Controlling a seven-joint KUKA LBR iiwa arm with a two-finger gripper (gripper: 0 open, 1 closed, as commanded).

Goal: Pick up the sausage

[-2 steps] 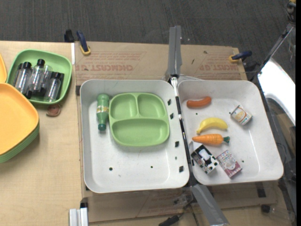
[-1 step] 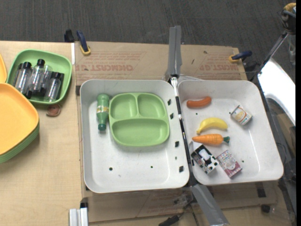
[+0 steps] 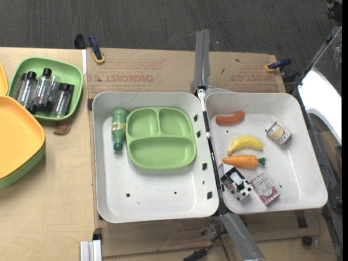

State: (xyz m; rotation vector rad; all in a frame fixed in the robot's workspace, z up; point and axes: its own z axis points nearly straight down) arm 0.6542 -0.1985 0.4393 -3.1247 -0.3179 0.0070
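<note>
Lying in right bin (image 3: 302, 173), near far left corner: sausage (image 3: 230, 118). Orange-red, smooth, short, slightly curved, rounded ends, long axis roughly left to right. Flat on bin floor, touching nothing. Closer to camera: banana (image 3: 244, 144), then carrot (image 3: 243, 160). Small carton (image 3: 278, 133) off to right. Green divided plate (image 3: 161, 136) and green bottle (image 3: 118, 129) in left bin (image 3: 157, 192). State of jaws: cannot tell.

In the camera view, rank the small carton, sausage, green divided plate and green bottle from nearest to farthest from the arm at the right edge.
Measured from the arm:
1. Small carton, right side of the right bin.
2. Sausage, far left part of the right bin.
3. Green divided plate, middle of the left bin.
4. Green bottle, left of that plate.
</note>
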